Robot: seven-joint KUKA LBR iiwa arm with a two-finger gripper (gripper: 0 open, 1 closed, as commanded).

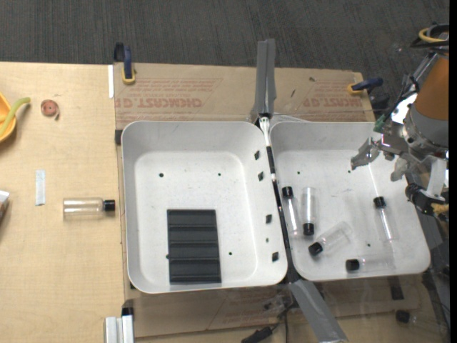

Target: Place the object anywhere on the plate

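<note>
A black ribbed plate (193, 246) lies flat in the left bin (143, 163), toward its front. Several clear vials with black caps lie in the right bin (328, 148): one (308, 208) near the left wall, a thin one (289, 207) beside it, one tilted (330, 239) at the centre front, one (384, 220) at the right and one (368, 264) along the front rim. My gripper (378, 156) hangs over the right bin's far right corner, above and apart from the vials. Nothing is visibly held in it.
A clear bottle with a black cap (88, 206) lies on the wooden bench left of the bins. A yellow object (6, 116) sits at the far left edge. Cardboard (186, 95) with clamps (125, 61) lies behind the bins. Black clips line the shared bin wall (271, 191).
</note>
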